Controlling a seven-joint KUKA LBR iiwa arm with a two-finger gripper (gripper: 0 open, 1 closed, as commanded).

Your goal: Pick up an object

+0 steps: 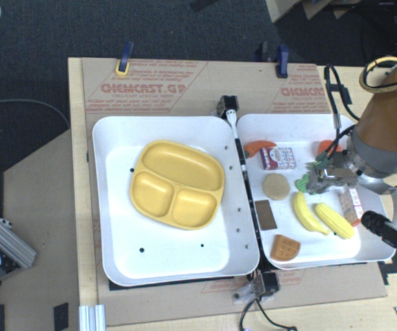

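My gripper point(324, 174) hangs low over the middle of the right bin point(302, 124), under the grey and orange arm point(384, 126). A small green object point(303, 182) lies at its left edge, touching or just under the tip. Just below it lie two yellow bananas point(308, 214) point(335, 221). A tan round cookie point(276, 186) and a purple-and-white carton point(279, 158) sit to the gripper's left. An orange piece point(326, 147) shows behind the gripper.
The left bin point(108, 205) holds a yellow divided plate point(176, 183). The right bin also has an orange item point(257, 147), a brown bar point(265, 214), a waffle point(285, 247) and a wrapped snack bar point(351, 203). Clamps point(123, 62) point(282, 59) stand at the bench's back edge.
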